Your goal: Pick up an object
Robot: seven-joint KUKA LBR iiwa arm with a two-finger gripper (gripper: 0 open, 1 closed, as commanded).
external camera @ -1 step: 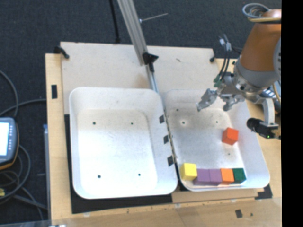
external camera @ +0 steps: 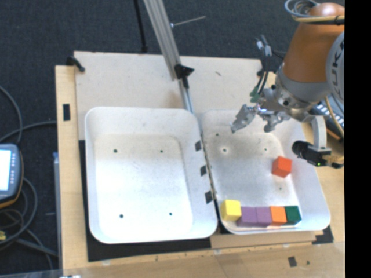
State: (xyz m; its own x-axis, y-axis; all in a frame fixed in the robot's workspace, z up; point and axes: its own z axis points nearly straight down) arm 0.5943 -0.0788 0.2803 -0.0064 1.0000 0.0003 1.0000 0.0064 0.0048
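**A:** Orange cube (external camera: pixel 282 167) is the nearest loose object to the claw. Status on the gripper?

**B:** Gripper (external camera: pixel 255 120) is over the upper part of the right bin (external camera: pixel 243 155), fingers spread, nothing between them. Left finger (external camera: pixel 242 119) angles down-left, the other sits near the wrist body. Released, not grasping.

**A:** Relation to the cube?

**B:** Apart. Cube lies lower right of the claw, on the bin floor near the right wall, sitting alone. Can't tell how high the claw hangs above the floor.

**A:** Other candidates?

**B:** Row along the right bin's front wall, left to right: yellow cube (external camera: pixel 232 209), two purple blocks (external camera: pixel 257 215) touching each other, small orange block (external camera: pixel 279 214), green block (external camera: pixel 293 214). They sit side by side, packed close. All well apart from the claw.

**A:** Arm?

**B:** Orange band (external camera: pixel 310 54) above the grey wrist, coming in from the right edge. Black fitting (external camera: pixel 308 151) with a green light at the right rim of the bin.

**A:** Further out?

**B:** Left bin (external camera: pixel 145 172) sits beside the right one, rims touching along the centre. Aluminium pole (external camera: pixel 165 36) rises at a slant from behind the seam between them. Both bins on a tan bench board (external camera: pixel 127 77). Handheld screen unit (external camera: pixel 8 172) with cables at far left on dark carpet.
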